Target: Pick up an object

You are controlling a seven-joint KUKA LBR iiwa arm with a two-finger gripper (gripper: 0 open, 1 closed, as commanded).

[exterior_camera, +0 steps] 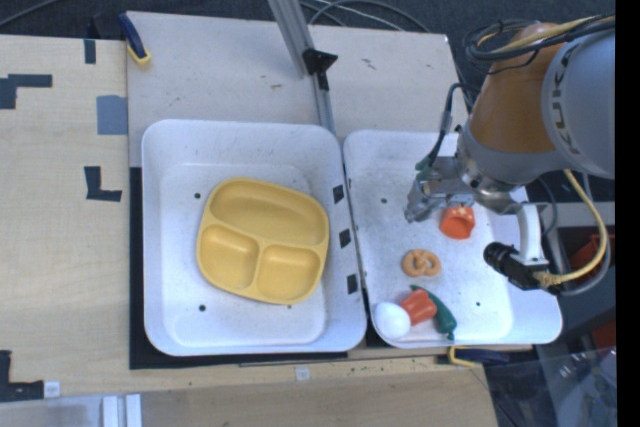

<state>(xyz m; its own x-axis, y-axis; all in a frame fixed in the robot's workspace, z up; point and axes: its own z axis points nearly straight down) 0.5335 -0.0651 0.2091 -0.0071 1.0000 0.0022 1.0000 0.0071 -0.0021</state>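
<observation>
Desk point(230, 65): pale board carrying two shallow white bins side by side.

Left bin point(165, 245): held one yellow three-compartment plate point(263, 240), lying flat near the middle.

Right bin point(385, 165): held my pickable items, all in its near half.

My gripper point(432, 200): low over the right bin's middle, just beside the orange piece; whether it stood wide or narrow, I could not tell.

Orange piece point(458, 222): small, blocky, closest candidate, just right of my gripper. I judged it the sensible target: centre over it, descend straight, close only once it sat squarely between.

Red pepper with green stem point(428, 307): near the front rim, touching the egg.

White egg point(392, 319): front corner, hard against the wall; awkward.

Pretzel point(421, 263): lying flat, apart from the others.
</observation>
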